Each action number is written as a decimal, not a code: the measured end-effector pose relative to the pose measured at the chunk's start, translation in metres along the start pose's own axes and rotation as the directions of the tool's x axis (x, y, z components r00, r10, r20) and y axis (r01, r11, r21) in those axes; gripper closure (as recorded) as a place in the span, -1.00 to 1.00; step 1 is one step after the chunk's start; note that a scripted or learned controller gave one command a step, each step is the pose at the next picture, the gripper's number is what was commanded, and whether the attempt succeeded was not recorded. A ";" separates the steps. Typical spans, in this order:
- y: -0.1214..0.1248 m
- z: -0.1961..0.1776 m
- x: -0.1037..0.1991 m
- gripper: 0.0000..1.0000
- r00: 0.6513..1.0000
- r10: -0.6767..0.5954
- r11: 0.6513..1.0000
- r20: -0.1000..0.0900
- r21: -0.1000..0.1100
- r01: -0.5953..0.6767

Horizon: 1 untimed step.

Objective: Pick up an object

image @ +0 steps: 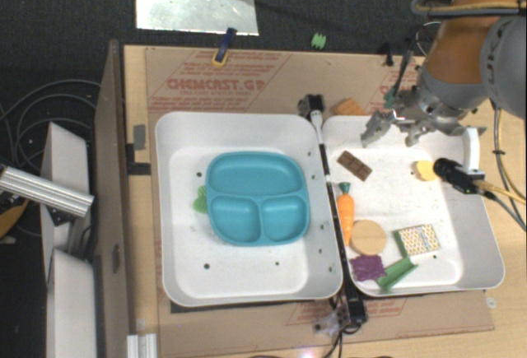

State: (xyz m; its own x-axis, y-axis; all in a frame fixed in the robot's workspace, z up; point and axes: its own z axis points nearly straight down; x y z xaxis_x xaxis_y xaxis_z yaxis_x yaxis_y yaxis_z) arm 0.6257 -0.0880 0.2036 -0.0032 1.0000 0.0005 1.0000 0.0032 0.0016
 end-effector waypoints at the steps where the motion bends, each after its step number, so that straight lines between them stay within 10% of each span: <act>1: 0.008 0.120 0.006 -1.00 1.000 -0.002 1.000 -0.001 0.009 0.002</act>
State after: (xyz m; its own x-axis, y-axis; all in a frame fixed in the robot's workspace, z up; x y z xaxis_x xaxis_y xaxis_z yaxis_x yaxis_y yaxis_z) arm 0.6340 -0.0818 0.0840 -0.0051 1.0000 0.0014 1.0000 0.0051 -0.0078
